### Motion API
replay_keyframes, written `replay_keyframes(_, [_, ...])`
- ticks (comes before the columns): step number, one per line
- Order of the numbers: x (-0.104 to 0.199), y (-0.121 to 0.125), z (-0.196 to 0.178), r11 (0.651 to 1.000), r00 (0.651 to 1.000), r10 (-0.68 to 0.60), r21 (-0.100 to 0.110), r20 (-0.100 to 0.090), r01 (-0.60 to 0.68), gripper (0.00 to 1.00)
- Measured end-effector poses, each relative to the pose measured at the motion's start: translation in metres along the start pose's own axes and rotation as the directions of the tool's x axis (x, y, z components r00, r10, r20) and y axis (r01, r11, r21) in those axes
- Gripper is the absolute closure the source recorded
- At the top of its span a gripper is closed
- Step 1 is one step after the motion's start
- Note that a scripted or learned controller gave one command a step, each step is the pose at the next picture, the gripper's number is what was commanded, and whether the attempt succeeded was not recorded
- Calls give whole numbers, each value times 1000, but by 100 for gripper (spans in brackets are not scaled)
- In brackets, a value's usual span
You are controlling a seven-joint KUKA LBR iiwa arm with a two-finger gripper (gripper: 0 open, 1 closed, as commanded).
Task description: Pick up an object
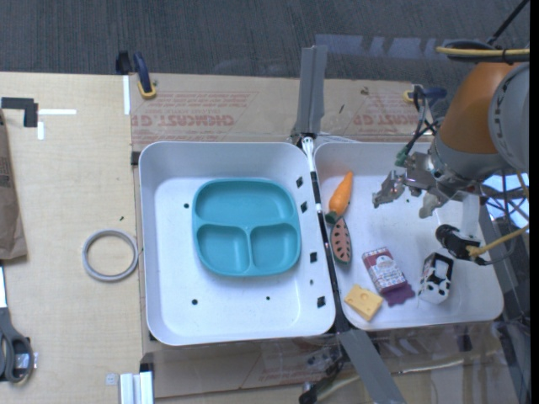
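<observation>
Poised over the right bin, end effector with fingers spread, nothing between them. Below it on the bin floor: carrot, melon slice, cheese, carton, cow toy. In the left bin, a teal tray.

Teal divided plate, orange carrot, yellow cheese wedge, black-and-white spotted cow, white bins
</observation>
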State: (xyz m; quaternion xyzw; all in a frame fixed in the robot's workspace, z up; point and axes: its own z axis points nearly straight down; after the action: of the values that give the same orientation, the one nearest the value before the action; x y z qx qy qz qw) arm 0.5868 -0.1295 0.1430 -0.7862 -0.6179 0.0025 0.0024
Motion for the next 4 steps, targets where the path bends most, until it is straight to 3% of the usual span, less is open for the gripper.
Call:
replay_keyframes(1, [-35, -31, 23, 976, 976, -216, -2, -1, 216, 0])
replay_keyframes(2, [22, 11, 34, 907, 907, -421, -4, 2, 421, 0])
replay_keyframes(3, [6, -26, 54, 846, 846, -533, -2, 0, 533, 0])
replay_keyframes(4, [-6, -13, 44, 880, 880, -476, -5, 2, 476, 0])
